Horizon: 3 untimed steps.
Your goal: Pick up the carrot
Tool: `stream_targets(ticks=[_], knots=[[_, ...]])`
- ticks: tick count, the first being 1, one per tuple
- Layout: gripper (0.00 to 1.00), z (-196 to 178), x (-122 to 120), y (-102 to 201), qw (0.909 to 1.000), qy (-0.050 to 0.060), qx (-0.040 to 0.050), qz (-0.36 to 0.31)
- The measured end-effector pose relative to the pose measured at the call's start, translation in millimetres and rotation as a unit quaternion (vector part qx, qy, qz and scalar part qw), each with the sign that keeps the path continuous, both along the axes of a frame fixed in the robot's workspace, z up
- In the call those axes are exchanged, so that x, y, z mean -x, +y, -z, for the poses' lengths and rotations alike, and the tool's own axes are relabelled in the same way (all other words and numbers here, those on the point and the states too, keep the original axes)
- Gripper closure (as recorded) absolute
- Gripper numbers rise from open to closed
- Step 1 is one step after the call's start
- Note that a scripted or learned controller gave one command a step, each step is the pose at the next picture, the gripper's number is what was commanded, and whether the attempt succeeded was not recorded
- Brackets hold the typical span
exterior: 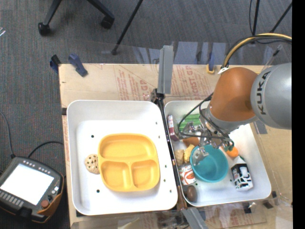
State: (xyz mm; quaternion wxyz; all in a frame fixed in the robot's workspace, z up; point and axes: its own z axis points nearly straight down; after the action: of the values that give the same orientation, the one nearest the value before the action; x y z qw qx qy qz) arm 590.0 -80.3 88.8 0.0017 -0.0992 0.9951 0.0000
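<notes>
The end effector (pixel 208 140), its grip state impossible to tell, hangs low right of centre beside the carrot (pixel 232 151), risking snagging the crowding teal bowl (pixel 209 166).

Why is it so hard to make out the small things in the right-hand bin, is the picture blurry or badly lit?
In the camera view the light is even and soft, with no harsh glare on the white bins; the blur is mild, but the arm covers part of the right bin, and the carrot shows as a small orange patch beside the teal bowl.
</notes>
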Motion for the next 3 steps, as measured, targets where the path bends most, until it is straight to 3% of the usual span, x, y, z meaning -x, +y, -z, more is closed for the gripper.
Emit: stream_targets(ticks=[1, 2, 3], knots=[[0.00, 1, -30, -10, 0.9989, 0.001, -0.0008, 0.048], [0.00, 1, -7, -9, 0.9675, 0.001, 0.0000, 0.253], [0.00, 1, 32, -7, 0.9325, 0.002, -0.0004, 0.361]])
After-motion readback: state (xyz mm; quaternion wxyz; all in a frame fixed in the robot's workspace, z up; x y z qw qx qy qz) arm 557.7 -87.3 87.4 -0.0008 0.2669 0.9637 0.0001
